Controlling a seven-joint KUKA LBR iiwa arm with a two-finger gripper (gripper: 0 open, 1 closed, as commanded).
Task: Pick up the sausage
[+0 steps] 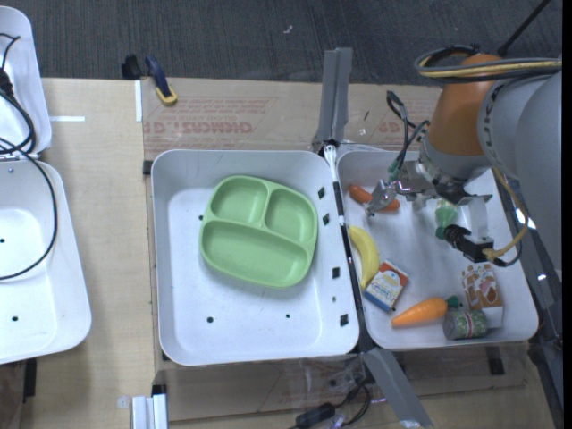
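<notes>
- Camera view has the sausage (pixel 361 193) as a short, reddish-orange, rounded piece lying in the right bin (pixel 527 315), close to that bin's far-left corner and just inside its left wall.
- One end of the sausage points toward the left wall; its other end reaches the gripper (pixel 386 197), where a second reddish bit shows at the metal tips, too small to tell whether it is the same piece.
- The gripper hangs low over the far-left part of the right bin, touching or nearly touching the sausage; whether its grip is wide or narrow cannot be told, since the tips blur into the sausage.
- Behind it, the grey arm (pixel 527 123) with its orange band (pixel 460 114) covers the far-right corner of the right bin.
- A banana (pixel 364 250) lies along the left wall of the right bin, nearer the front than the sausage.
- A small carton (pixel 386 286) sits just beside the banana's front end.
- A carrot (pixel 418 312) lies near the front edge, and a green can (pixel 466 322) lies beside it toward the front-right corner.
- A white box with a red print (pixel 481 286) lies just behind the can.
- In the left bin (pixel 179 329), a green divided plate (pixel 259 231) rests toward the far half.
</notes>
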